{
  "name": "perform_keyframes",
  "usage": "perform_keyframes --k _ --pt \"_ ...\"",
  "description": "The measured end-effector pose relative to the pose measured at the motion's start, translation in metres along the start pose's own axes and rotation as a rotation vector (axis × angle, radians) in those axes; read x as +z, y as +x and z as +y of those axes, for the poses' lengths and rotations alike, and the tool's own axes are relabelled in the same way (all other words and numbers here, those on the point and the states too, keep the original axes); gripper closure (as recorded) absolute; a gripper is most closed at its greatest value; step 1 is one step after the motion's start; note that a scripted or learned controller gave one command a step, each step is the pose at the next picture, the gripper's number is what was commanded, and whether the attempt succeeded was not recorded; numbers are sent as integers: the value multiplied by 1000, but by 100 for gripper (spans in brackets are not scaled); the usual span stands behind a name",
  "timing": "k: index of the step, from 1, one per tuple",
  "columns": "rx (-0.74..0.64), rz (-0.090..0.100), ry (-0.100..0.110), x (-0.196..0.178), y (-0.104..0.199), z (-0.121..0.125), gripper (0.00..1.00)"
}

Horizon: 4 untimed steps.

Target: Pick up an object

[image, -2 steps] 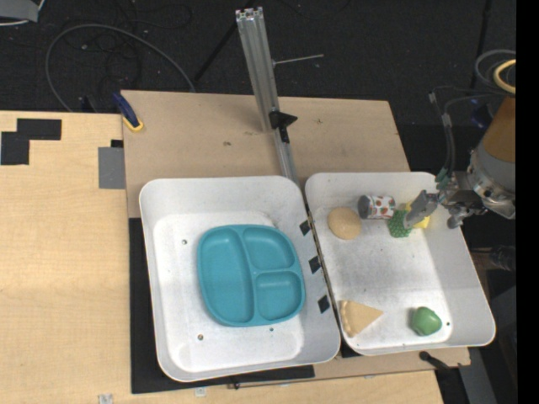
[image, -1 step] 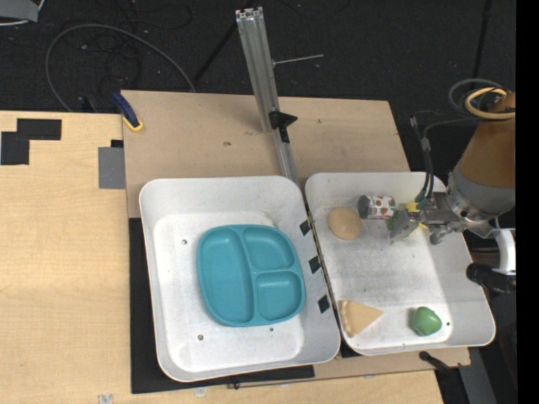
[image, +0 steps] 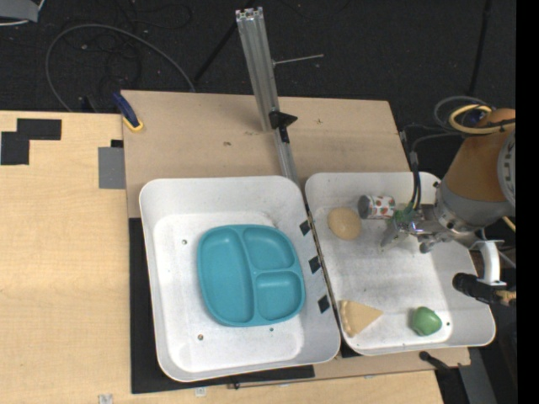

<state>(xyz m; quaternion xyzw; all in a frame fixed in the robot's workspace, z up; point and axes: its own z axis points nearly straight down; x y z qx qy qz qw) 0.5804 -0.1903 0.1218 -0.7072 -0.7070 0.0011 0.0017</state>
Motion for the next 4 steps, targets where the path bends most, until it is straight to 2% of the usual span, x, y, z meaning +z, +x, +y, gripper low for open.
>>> perform_keyframes --k 1,2,3,4 --pt "1 -1 -4 21 0 1 0" --pt "3 0 -1 13 -1 0 100" --pt "4 -2 -5 -35 -10 3 100" --pt "-2 -1 -6 -95 -3 1 100"
